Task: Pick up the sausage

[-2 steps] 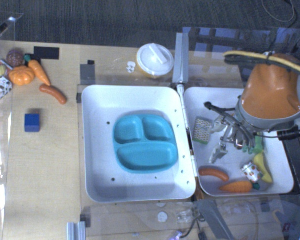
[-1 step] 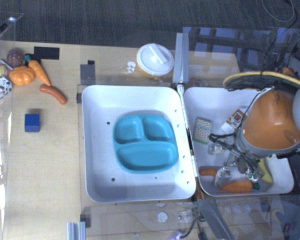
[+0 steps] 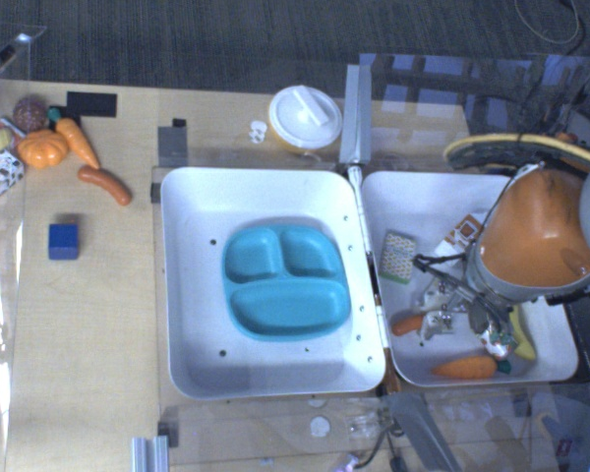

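My bench (image 3: 108, 342) is pale wood w/ two shallow white bins side by side. Left bin (image 3: 192, 264) carries a blue divided tray (image 3: 285, 281), roughly centred. Right bin (image 3: 403, 209) is where my arm (image 3: 531, 234) sits, orange band bulking over the bin's right half. My jaws (image 3: 441, 315) are low in the right bin, pointing left; can't tell if they're apart or together, too much wiring and blur around them. The sausage (image 3: 407, 324), small orange-red piece, lies on the bin floor just left of the jaws, near the bin's left wall; can't tell whether it's touching them or between them. An orange carrot (image 3: 464, 368) lies along the front edge of the same bin, below the jaws. A green-grey mesh sponge (image 3: 399, 256) sits above the sausage, apart from it. On the bench behind the bins: white round lid (image 3: 306, 116). Far left: blue cube (image 3: 64, 241), another sausage-shaped toy (image 3: 105, 185), small pumpkin (image 3: 42, 149).
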